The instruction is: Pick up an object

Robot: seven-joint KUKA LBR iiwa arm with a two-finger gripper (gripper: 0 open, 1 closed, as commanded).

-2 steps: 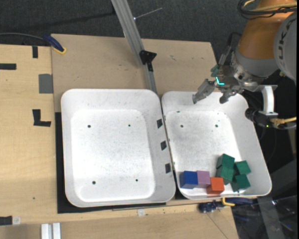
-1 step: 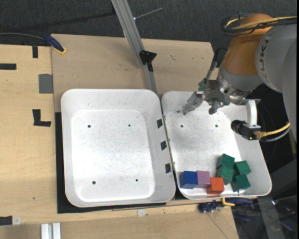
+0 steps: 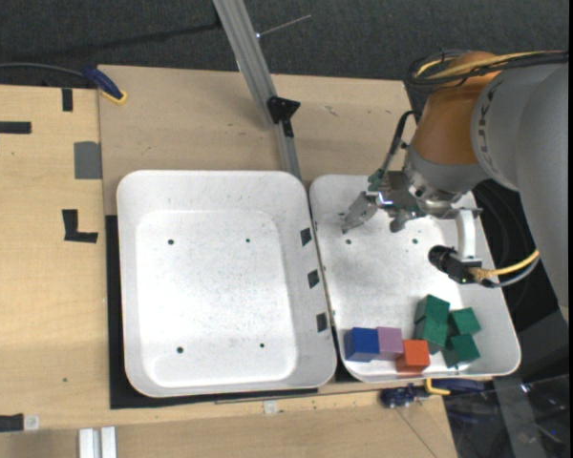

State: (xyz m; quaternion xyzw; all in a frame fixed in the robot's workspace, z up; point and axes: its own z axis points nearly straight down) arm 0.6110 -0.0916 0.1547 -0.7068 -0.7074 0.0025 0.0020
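1. You have the pickable objects bunched at the near end of the right bin: a blue block, a lilac block touching it, and an orange block just beside that, all close to the bin's near rim.
2. To their right you see green blocks heaped together against the bin's near right corner; how many pieces there are is hard to tell from this angle.
3. The gripper hangs over the far end of the same bin, well apart from every block. Its two fingers stand spread with a clear gap, and there is nothing between them. One fingertip points toward the bin's left wall; whether it touches the floor you cannot tell.
4. The arm's orange band and grey body sit above and to the right of the gripper, covering the bin's far right corner. A black fitting with a yellow cable lies over the bin's right side.
5. Room: the middle of the right bin's floor, between gripper and blocks, is bare white. The blocks sit tight to the near rim and right corner, leaving the open approach on their far side.
6. The left bin lies touching the right one along a shared edge with black clips.
7. A grey metal pole slants down from the top of the view to the bins' far junction.
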